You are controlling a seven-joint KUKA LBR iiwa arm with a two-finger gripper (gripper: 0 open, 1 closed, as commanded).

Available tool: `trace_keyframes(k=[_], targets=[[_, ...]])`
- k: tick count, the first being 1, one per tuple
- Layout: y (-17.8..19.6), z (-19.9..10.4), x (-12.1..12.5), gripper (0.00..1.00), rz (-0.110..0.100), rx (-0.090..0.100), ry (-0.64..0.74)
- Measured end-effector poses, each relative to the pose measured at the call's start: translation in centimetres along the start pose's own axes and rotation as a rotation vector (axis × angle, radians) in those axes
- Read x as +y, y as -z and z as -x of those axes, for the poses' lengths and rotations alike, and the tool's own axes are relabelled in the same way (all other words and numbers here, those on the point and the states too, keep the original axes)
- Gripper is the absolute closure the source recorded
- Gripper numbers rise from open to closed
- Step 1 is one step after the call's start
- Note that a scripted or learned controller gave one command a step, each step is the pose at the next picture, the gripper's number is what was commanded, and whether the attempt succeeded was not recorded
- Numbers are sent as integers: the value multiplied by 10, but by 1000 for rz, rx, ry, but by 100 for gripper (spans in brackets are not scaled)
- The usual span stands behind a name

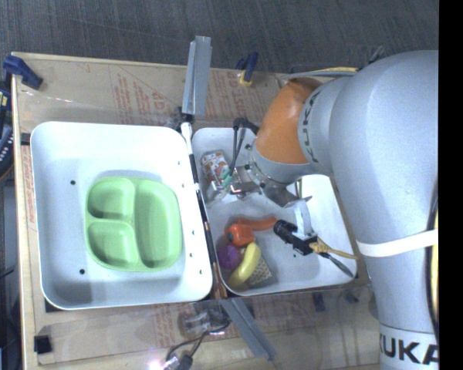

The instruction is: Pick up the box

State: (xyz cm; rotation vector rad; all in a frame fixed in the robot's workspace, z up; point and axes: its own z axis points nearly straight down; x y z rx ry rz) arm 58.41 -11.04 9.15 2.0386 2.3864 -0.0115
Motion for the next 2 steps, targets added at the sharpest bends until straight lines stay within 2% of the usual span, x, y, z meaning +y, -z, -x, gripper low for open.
trace_keyframes(k=[1, 2], targets=[[1, 19, 47, 0, 2, 8, -117], [173, 94, 7, 0, 4, 7, -12]])
